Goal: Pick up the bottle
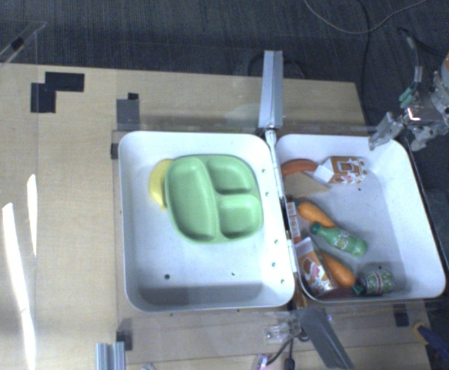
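The green bottle lies on its side in the right bin, between two orange carrots, with a small can near its base. It looks like light, stiff plastic, smooth and round, so it may roll or slip; a grip across the middle of its body, square to its long axis, seems safest. The end effector hovers over the bin's far right corner holding nothing, though how far open it is I cannot tell.
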Available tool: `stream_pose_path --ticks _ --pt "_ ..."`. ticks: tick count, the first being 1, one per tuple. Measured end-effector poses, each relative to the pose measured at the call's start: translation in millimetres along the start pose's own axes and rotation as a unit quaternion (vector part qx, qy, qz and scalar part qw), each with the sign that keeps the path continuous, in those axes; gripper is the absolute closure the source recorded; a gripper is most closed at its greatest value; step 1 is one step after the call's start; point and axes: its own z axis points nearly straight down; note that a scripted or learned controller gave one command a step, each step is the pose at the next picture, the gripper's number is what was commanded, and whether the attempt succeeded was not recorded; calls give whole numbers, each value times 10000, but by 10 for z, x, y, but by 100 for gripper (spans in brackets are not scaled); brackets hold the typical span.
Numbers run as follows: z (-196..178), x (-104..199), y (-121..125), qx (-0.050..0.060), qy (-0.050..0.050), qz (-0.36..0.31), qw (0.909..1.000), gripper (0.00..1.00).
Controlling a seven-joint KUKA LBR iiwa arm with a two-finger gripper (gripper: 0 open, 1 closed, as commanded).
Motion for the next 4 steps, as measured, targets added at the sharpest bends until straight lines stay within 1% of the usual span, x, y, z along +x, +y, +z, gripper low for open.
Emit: stream_pose_path --ticks 1,2,3,4 --pt "212 -269 -113 -9 -6 -76 10000 0" --pt "1474 -298 -660 7 2 -287 9996 0" --pt "1749 371 -1215 -54 -21 -1124 9936 0" --pt "1743 678 -458 -53 -37 -1907 9816 0"
